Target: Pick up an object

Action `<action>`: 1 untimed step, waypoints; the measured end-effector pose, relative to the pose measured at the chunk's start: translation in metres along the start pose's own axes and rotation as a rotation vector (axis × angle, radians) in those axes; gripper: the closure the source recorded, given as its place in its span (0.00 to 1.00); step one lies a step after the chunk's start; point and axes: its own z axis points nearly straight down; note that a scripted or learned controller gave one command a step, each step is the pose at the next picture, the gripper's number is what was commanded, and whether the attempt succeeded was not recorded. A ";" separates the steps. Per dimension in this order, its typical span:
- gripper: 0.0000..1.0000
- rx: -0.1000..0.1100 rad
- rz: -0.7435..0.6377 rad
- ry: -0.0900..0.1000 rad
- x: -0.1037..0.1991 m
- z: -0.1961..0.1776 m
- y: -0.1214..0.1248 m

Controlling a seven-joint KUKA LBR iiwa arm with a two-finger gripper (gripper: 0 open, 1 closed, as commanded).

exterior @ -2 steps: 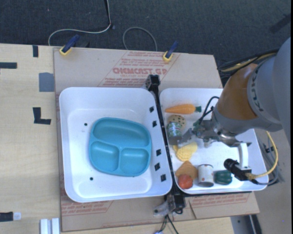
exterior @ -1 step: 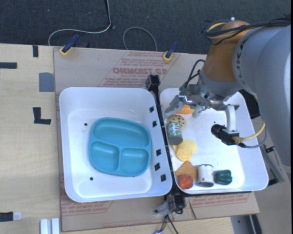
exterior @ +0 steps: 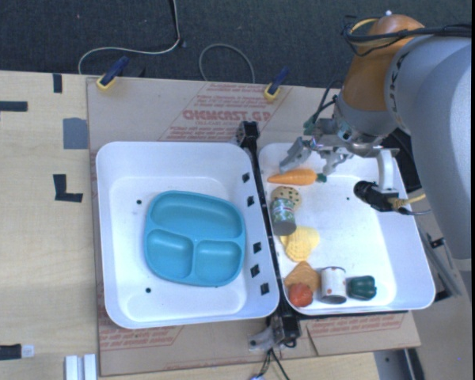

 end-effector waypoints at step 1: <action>0.00 0.000 0.000 -0.003 -0.017 0.073 0.032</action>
